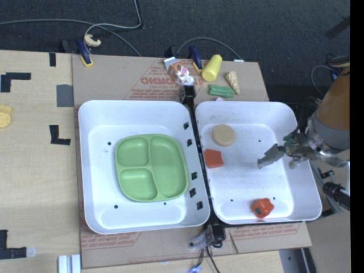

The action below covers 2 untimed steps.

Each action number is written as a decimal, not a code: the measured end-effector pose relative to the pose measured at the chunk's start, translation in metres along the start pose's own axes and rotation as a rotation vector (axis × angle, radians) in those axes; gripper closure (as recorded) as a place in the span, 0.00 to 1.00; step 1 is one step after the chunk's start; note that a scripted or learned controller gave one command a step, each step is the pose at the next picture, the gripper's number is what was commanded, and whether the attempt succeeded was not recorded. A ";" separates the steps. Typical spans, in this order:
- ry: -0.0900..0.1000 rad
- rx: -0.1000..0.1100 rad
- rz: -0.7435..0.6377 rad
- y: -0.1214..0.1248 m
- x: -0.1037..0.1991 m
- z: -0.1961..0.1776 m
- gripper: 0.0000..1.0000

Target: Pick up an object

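A robotics lab: white bins point(91, 169) on a cardboard-covered bench point(114, 75), loose cables point(135, 10), clamps point(85, 53), robot arm point(335, 115).

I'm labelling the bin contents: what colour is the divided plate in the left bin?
Light green; the divided plate shows clearly in the camera view.

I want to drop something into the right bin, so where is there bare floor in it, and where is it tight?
Right bin: bare floor lies in the middle, between the orange block, the tomato and the gripper, and along the front left. It is tighter at the back left, where the tan disc sits close to the block, and at the right wall where the gripper reaches in.
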State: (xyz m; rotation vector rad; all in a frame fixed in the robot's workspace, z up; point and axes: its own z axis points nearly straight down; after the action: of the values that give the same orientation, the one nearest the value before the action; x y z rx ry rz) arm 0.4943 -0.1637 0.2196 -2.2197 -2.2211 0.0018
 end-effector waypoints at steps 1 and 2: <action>0.000 -0.001 -0.002 0.066 0.035 0.004 0.00; 0.000 0.000 -0.001 0.089 0.072 0.035 0.00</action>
State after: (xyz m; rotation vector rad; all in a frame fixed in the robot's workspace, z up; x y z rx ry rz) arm 0.5832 -0.0915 0.1847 -2.2185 -2.2226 0.0023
